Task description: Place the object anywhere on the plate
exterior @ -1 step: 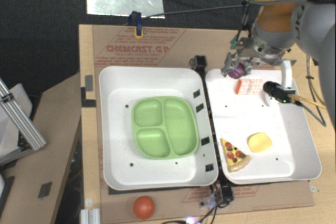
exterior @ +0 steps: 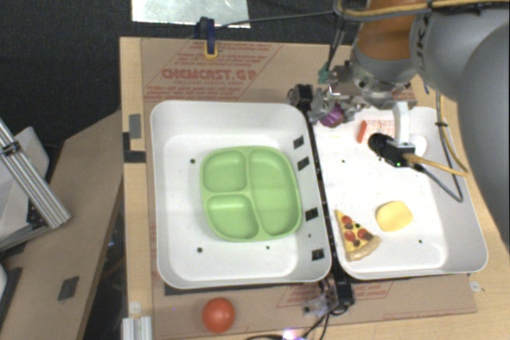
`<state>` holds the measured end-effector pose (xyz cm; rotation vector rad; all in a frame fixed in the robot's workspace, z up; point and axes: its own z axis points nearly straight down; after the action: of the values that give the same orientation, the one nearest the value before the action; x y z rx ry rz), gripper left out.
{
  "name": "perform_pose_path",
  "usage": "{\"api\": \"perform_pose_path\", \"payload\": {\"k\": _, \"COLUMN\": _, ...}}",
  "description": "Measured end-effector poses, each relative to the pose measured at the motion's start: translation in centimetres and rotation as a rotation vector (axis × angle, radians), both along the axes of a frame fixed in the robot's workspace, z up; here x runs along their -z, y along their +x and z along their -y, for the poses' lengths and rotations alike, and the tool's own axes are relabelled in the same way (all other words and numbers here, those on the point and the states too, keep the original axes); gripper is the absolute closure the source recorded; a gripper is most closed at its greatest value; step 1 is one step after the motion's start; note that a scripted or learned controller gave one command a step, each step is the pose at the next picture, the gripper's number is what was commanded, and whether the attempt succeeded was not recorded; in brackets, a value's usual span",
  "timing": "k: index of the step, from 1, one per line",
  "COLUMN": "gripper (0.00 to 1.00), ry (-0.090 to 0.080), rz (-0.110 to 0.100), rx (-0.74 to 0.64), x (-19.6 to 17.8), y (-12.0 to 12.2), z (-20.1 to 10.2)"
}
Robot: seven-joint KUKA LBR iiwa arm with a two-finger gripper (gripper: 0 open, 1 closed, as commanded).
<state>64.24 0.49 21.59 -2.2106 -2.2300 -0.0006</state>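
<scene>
The grey arm with its orange band reached in over the far end of the right white bin. The brown cardboard sheet under both bins bore red print reading "CHEMCAST GP"; the smaller lines were illegible. The left white bin held the green four-compartment plastic plate, with nothing on it.

The right bin contained a toy pizza slice, a yellow rounded lump and a small red strip, all well apart from the plate. An orange ball lay on the bench in front of the bins.

The gripper stood at the right bin's far left corner. Whether it was open or closed could not be told. A small purple object sat right against it, and was judged to be the piece to move. Its grip status was not determinable. It appeared light, probably a toy, possibly smooth. A hold across its narrow middle is advised.
</scene>
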Motion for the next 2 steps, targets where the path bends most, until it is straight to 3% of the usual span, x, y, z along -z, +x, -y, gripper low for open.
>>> {"api": "perform_pose_path", "payload": {"k": 2, "gripper": 1.0, "ry": 0.0, "rz": -0.001, "rx": 0.0, "x": 0.0, "y": -3.5, "z": -10.4}}
